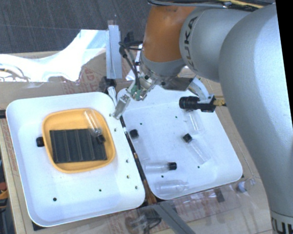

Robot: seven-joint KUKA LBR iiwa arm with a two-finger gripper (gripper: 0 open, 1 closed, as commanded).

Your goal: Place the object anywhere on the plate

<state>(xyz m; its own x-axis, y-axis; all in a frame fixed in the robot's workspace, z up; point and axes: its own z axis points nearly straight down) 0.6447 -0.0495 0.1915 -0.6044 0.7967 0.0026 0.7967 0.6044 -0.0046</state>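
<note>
While the grey arm (pixel 238 74) reaches in from the right, its orange band (pixel 164 30) sits above the far edge of the bins. Tabletop (pixel 97 226) carries two white bins side by side. Left bin (pixel 45 203) holds a yellow plate (pixel 56 126) with a dark ribbed block (pixel 77 145) on it. A clear vial with black cap (pixel 93 125) lies on the plate, along the block's right end. Right bin (pixel 224 167) holds several clear capped vials (pixel 194 147), scattered apart. Hand (pixel 121 107) hangs over the ridge between the bins, near the plate's right rim; whether it is open or closed cannot be told.
</note>
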